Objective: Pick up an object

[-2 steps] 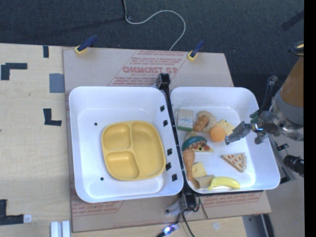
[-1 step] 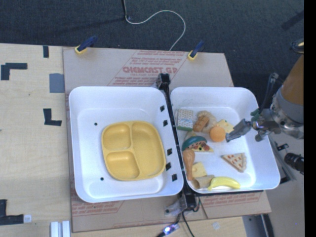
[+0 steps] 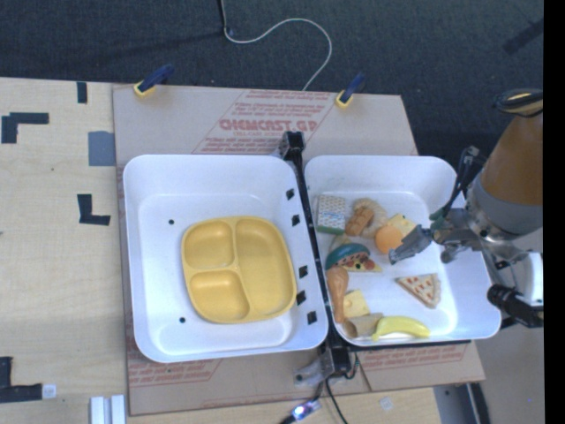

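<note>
The right bin holds several toy foods: a pale checked block, a brown piece, an orange fruit, a colourful wedge, an orange stick, a yellow cheese cube, a banana and a triangular slice. My gripper hangs low over the bin's right half, just right of the orange fruit and above the triangular slice. I see nothing held in it.
The left bin carries a yellow divided plate. A black divider clip sits where the two bins meet. Cardboard lies under both bins, and a white cable loops behind them.
</note>
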`<action>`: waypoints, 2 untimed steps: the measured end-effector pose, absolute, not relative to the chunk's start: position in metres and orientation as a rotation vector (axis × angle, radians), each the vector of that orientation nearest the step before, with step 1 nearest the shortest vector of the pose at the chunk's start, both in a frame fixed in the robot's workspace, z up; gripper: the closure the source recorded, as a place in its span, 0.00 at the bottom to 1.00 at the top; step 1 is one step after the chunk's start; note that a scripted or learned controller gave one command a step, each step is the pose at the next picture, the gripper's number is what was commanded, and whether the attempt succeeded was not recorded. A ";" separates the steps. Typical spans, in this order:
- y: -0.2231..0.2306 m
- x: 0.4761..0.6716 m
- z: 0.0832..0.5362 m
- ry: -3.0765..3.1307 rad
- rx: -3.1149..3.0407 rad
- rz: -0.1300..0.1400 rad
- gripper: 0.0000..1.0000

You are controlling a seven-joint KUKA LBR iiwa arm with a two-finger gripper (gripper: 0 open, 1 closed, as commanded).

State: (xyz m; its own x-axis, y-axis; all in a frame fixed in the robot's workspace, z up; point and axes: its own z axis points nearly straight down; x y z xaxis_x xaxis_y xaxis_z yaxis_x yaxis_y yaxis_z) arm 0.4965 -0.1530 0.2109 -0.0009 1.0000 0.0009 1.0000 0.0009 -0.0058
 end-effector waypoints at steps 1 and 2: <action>-0.154 0.496 0.146 -2.217 -2.216 0.007 0.00; -0.159 0.490 0.101 -2.221 -2.222 0.004 0.00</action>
State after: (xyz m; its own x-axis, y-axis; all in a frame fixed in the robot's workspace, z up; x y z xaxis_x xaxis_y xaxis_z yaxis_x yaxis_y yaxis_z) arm 0.4901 -0.1588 0.1010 0.0002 1.0000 -0.0020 1.0000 -0.0002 -0.0020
